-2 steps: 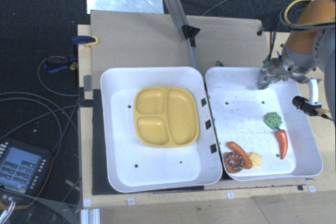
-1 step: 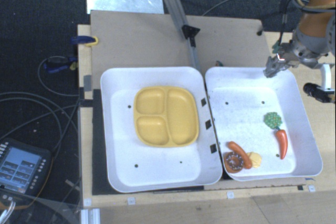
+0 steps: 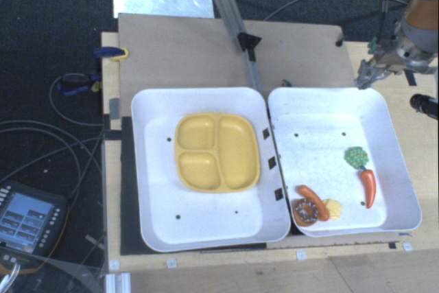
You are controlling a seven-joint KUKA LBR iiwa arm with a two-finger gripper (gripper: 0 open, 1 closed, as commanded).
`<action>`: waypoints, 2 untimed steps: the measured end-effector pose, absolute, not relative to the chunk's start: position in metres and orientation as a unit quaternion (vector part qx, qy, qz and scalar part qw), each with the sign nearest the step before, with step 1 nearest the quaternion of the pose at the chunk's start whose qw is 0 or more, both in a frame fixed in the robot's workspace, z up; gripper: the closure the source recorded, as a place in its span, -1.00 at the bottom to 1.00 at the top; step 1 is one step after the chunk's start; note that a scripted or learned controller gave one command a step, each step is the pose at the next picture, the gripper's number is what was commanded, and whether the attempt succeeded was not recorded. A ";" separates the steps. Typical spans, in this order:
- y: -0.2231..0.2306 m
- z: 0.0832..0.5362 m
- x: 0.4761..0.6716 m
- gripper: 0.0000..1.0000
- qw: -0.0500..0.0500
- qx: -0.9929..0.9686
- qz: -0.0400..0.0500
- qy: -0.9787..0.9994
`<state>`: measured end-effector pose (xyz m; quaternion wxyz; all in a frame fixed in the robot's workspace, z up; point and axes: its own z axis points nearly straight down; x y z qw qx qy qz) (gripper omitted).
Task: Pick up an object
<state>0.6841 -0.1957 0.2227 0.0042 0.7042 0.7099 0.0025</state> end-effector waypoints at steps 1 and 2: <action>-0.152 0.221 0.681 1.00 0.000 0.704 0.001 0.711; -0.098 0.232 0.684 1.00 0.001 0.703 0.002 0.711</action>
